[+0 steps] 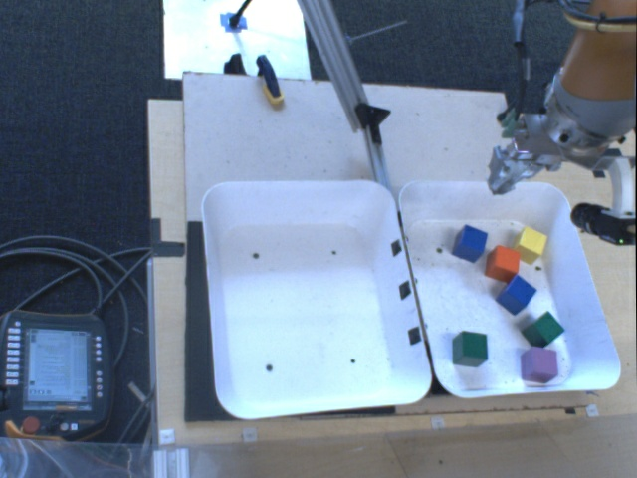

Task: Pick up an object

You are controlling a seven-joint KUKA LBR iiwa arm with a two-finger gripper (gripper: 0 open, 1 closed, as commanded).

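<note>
Several coloured cubes lie in the right bin (pixel 587 307): a blue cube (pixel 470 242), a yellow cube (pixel 532 243), an orange cube (pixel 503 263), a second blue cube (pixel 517 294), two green cubes (pixel 470 348) (pixel 543 329) and a purple cube (pixel 538 364). My gripper (pixel 506 173) hangs over the bin's far rim, above and behind the cubes, with nothing seen between its fingers. It stands apart from every cube.
The left bin (pixel 229 267) sits beside the right one. A slanted metal pole (pixel 338 58) crosses the bench behind the bins. A yellow-handled tool (pixel 271 83) lies at the back. A teach pendant (pixel 50 371) with cables rests at the left.
</note>
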